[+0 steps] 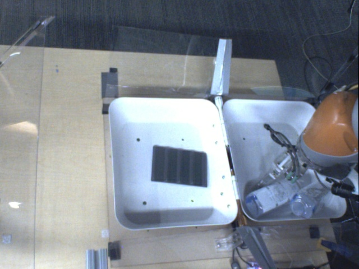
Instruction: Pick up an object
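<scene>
plastic bottle (275, 198) lies in the right bin (247, 133) beneath the lowered arm (332, 129); fingers' state unclear.

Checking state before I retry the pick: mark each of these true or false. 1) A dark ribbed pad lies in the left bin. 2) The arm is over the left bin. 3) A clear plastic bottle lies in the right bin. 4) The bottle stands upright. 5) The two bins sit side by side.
1) True. The dark ribbed pad lies flat on the floor of the left bin.
2) False. The arm is over the right bin, with the gripper low near the bottle.
3) True. The clear plastic bottle lies near that bin's front edge.
4) False. It lies on its side.
5) True. They meet along one long edge.
</scene>
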### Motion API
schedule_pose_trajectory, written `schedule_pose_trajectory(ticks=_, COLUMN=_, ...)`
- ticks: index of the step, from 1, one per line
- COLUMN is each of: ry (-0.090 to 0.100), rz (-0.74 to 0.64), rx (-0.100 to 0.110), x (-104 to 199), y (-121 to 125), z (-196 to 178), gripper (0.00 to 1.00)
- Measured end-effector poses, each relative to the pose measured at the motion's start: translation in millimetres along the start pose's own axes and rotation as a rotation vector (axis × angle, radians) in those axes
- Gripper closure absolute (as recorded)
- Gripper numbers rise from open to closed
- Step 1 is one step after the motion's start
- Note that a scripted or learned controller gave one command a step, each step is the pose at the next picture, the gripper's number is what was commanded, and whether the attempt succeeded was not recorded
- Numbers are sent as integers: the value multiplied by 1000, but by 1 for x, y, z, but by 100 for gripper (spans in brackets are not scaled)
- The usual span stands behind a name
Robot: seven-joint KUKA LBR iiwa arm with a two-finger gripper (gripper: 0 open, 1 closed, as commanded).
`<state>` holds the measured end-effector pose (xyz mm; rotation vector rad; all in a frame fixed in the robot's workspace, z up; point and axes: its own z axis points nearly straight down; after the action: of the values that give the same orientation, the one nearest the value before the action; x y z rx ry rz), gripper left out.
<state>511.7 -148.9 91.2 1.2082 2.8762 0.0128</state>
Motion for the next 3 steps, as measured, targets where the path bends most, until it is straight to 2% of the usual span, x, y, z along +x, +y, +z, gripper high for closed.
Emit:
schedule_pose_trajectory(ticks=1, ry=6, rz=-55, rx=3, x=-13, y=79, z=3, gripper=0)
schedule_pose_trajectory(ticks=2, ry=7, rz=292, rx=9, x=-41, y=120, z=5, gripper=0)
schedule_pose_trajectory(ticks=3, ry=9, rz=359, rx=14, x=-19, y=33, z=-59, gripper=0)
